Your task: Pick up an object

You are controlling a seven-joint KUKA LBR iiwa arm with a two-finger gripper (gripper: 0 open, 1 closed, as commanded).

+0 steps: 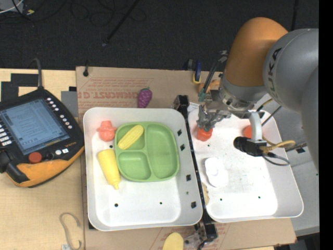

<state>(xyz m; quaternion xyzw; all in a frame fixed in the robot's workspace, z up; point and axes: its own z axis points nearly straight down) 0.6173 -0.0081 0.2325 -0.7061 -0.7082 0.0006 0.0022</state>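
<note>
camera view | arm [270, 61] reaching down from right | claw [206, 123] over orange object [203, 134] | grip unclear

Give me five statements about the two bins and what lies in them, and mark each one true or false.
1. The green divided plate lies in the left bin. True.
2. A corn cob lies in one of the plate's compartments. True.
3. The yellow bottle lies in the right bin. False: it lies in the left bin, beside the plate.
4. The gripper is over the left bin. False: it is over the right bin, above a small red-orange object.
5. A purple toy lies on the cardboard outside the bins. True.
</note>
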